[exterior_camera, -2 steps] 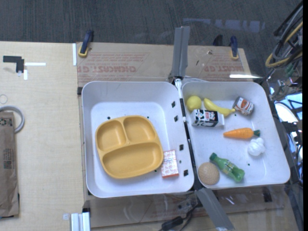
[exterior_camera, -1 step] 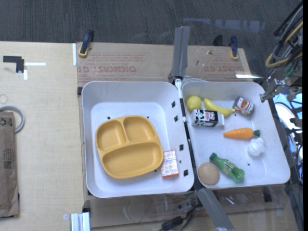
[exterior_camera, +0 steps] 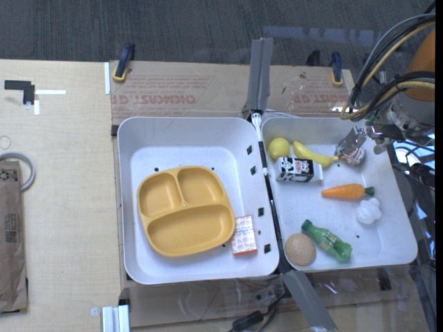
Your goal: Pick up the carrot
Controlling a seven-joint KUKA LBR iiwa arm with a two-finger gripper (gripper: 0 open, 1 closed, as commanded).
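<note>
Gripper low over right bin at its far right corner, finger state impossible to tell, metal parts blurred together. Carrot lying flat mid-bin, long axis left-right, green top toward right, tip toward left, apart from gripper. Arm cut off at right edge.

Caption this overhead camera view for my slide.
Hand above right bin, carrot lying untouched below.

— What does the arm look like?
— Grey metal, an orange band near the top, black and yellow cables looping beside it.
— And the gripper?
— Silvery, shiny.
</note>
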